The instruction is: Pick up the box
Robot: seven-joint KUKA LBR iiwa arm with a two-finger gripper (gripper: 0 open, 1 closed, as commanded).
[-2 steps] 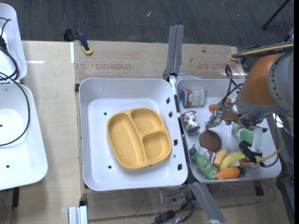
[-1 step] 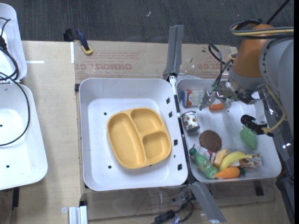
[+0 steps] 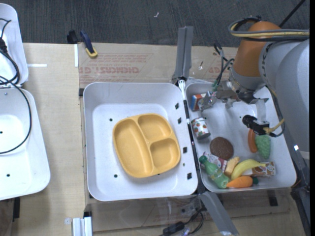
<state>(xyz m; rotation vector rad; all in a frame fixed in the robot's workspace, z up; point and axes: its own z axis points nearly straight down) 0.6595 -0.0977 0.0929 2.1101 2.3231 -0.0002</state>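
The arm [image 3: 290, 77] is a thick, smooth, light-grey cylinder with a rounded orange band [image 3: 253, 48] above the wrist. A yellowish hose and thin black cables [image 3: 261, 32] loop over the band. Below it sits a metallic gripper [image 3: 224, 95] mount with dark wires, green fittings and a black block.

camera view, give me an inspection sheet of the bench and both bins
surface: wooden bench bearing two white bins, left bin and right bin
job's things: small red and white box at the right bin's far left corner
clutter: yellow divided tray in the left bin; can, brown disc, banana, carrot, green bottle in the right bin
grippers: pincer low beside the box, nothing seen held
cables: black cable at left
surroundings: dark floor beyond the bench
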